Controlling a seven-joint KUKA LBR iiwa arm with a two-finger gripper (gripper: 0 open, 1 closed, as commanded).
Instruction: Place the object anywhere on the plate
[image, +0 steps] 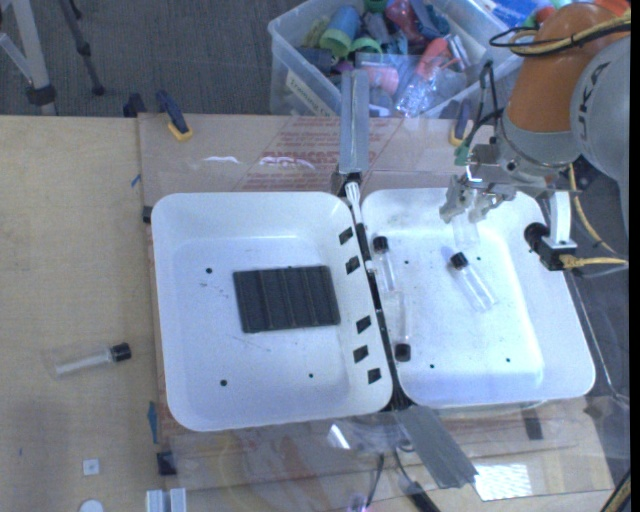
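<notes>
A dark ribbed plate (287, 298) lies flat in the middle of the left bin (190, 400). In the right bin (560, 370), a clear vial (474, 284) with a black cap lies slanted near the centre. My gripper (469, 208) hangs above the back of the right bin, just beyond the vial's capped end. Its fingers (452, 207) stand apart, open, with nothing between them. Two more clear vials (384, 268) (399, 332) with black caps lie along the right bin's left wall.
A divider with black clips (358, 290) runs between the bins. Another vial (88, 358) lies on the bench left of the bins. A clear tub of coloured items (400, 50) stands behind the bins. Cables (580, 262) trail at the right.
</notes>
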